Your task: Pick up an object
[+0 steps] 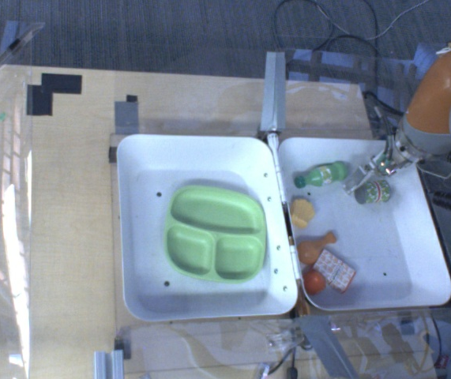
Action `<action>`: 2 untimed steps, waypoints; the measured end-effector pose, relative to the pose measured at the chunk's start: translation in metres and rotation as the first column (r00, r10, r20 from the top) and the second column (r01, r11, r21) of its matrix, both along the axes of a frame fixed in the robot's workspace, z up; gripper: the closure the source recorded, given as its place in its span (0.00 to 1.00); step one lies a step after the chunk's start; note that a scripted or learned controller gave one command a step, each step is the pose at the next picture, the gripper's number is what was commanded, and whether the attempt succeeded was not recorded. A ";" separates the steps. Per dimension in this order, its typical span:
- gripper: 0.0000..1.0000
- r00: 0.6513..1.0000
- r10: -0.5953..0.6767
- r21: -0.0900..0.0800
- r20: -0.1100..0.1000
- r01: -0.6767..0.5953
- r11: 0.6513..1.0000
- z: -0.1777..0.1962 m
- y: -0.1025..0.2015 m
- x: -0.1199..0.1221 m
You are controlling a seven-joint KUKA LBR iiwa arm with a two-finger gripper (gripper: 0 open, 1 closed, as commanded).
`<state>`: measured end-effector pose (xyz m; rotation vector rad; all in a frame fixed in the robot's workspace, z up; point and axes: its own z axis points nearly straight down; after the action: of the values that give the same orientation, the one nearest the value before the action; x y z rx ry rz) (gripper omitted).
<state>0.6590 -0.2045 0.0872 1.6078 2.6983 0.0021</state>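
While the arm reaches in from the right, its gripper (377,170) hangs low over the far part of the right bin (415,287), just above a small green can (373,192) that lies there. Whether its fingers are spread or pressed together cannot be told at this size, and nothing is plainly caught between them, so the pick looks not yet done; the closing and the lift appear to remain.

A green bottle (321,174) lies on its side just left of the can, near the far wall. Nearer along the bin's left wall sit a yellow piece (302,210), an orange drumstick-shaped toy (317,248), a red tomato (314,282) and a checked red-and-white packet (336,270), the last three close together.

Beside it, the left bin (142,212) holds a green divided tray (214,233), lying flat in the middle. Both bins rest on a pale wooden bench (59,227) with black tape marks at its far left. Beyond the bench is dark carpet (170,14), crossed by loose black cables (328,22).
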 end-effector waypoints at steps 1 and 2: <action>1.00 1.000 0.004 -0.005 0.016 -0.004 1.000 0.014 0.001 0.004; 0.00 1.000 0.004 -0.003 0.013 -0.004 1.000 0.014 0.001 0.003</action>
<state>0.6624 -0.2030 0.1011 1.5957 2.6903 0.0081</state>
